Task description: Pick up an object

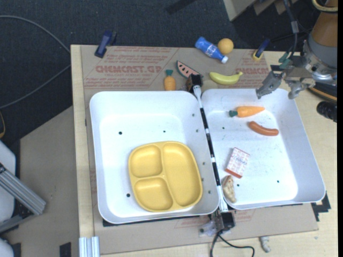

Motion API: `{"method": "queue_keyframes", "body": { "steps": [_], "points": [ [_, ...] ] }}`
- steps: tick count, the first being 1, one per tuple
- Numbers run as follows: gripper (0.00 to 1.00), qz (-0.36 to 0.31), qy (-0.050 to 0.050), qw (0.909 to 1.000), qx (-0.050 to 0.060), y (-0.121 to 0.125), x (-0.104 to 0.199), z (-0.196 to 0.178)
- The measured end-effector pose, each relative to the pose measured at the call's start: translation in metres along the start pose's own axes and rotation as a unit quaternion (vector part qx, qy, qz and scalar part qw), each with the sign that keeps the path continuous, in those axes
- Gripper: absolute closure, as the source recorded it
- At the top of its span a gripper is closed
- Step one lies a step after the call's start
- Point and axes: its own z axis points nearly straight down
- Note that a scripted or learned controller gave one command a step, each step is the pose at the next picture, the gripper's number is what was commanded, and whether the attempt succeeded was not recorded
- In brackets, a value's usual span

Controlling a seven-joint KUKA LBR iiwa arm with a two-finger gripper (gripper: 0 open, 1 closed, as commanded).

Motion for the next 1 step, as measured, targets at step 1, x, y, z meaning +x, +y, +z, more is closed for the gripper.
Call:
{"method": "queue_keyframes", "body": {
  "steps": [1],
  "points": [
    [0.0, 0.0, 0.0, 1.0, 0.001, 0.0067, -0.038, 0.0931]
  ]
}}
